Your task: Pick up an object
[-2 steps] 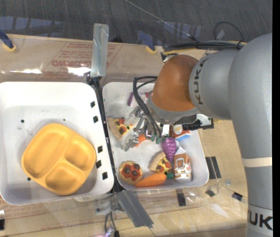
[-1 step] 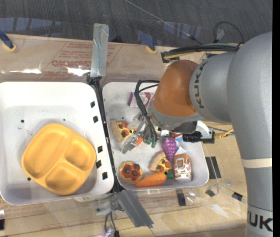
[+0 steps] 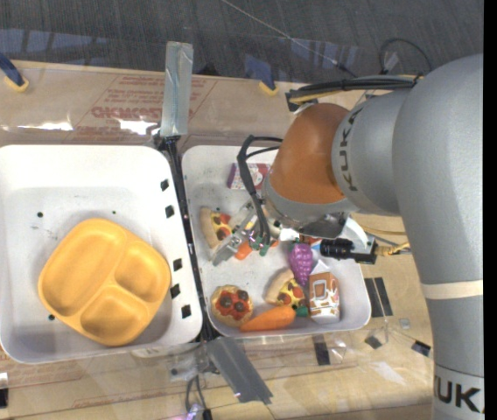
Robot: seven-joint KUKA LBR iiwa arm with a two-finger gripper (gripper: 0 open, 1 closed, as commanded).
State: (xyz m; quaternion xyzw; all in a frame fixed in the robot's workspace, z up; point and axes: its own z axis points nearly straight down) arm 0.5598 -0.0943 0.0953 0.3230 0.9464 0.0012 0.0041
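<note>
Grey two-finger gripper [image 3: 241, 241] sits low in the right white bin [image 3: 198, 171], mid-frame, over a small orange toy piece [image 3: 243, 252]; grip unreadable. You're mid-reach; next, confirm closure, then lift.

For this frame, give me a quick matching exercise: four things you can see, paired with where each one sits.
Things:
1. yellow divided plate
2. carrot
3. purple grapes
4. gripper

Places:
A. right bin, along its near edge
B. left bin
C. right bin, low over the toys near its left wall
D. right bin, just above the small carton

Pairs: 1-B, 2-A, 3-D, 4-C
</note>
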